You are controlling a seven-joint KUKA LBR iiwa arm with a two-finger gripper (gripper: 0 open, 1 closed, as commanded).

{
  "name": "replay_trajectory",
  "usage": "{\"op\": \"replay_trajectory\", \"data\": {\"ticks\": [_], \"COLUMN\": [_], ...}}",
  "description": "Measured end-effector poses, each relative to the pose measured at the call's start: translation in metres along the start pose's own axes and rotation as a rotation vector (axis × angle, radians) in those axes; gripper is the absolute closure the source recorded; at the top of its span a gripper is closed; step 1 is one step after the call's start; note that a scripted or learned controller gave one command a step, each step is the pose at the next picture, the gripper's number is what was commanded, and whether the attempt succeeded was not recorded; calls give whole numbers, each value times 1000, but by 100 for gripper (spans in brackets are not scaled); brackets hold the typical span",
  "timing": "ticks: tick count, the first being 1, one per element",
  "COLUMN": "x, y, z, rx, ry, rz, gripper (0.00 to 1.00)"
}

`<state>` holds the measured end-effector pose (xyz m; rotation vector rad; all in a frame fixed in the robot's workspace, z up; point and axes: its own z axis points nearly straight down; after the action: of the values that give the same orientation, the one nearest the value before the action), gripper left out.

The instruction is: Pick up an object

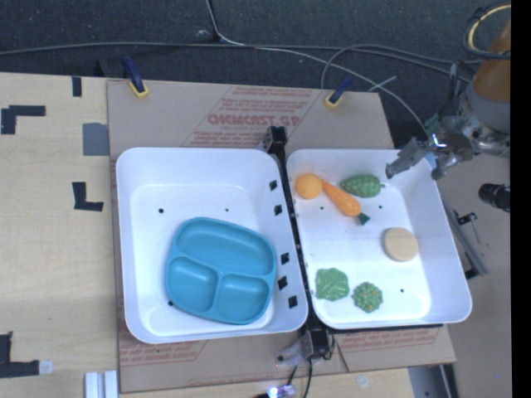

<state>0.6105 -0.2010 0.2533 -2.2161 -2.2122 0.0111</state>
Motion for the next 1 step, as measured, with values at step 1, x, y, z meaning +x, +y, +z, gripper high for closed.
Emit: {"op": "replay_trajectory", "data": {"ticks": [1], "x": [0], "y": [2], "z": [-7], "rx": [-11], "ry": [-3], "rz": [-3], "gripper": [0]}}
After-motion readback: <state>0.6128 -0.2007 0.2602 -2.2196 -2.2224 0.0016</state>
